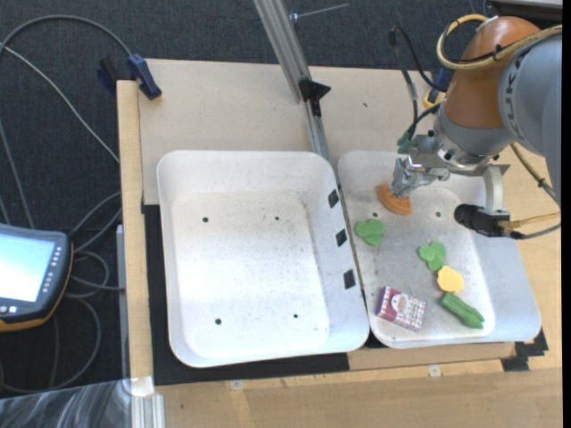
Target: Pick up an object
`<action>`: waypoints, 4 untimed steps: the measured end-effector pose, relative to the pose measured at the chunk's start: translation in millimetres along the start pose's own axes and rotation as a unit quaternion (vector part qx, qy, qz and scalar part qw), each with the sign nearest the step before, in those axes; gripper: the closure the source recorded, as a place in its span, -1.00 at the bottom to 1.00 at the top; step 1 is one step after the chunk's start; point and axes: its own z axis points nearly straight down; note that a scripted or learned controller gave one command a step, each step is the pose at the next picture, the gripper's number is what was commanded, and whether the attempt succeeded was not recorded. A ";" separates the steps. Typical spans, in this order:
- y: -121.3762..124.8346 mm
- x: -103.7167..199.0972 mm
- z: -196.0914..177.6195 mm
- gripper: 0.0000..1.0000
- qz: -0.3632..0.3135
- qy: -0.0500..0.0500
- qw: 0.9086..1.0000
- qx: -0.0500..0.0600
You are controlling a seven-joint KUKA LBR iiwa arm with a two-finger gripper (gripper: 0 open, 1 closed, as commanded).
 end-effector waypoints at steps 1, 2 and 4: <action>0.9 0.2 -44.2 1.00 -0.001 0.000 1.000 0.000; 2.4 6.7 -107.9 1.00 -0.001 0.000 1.000 -0.001; -13.3 113.0 -115.8 1.00 -0.004 0.002 1.000 0.005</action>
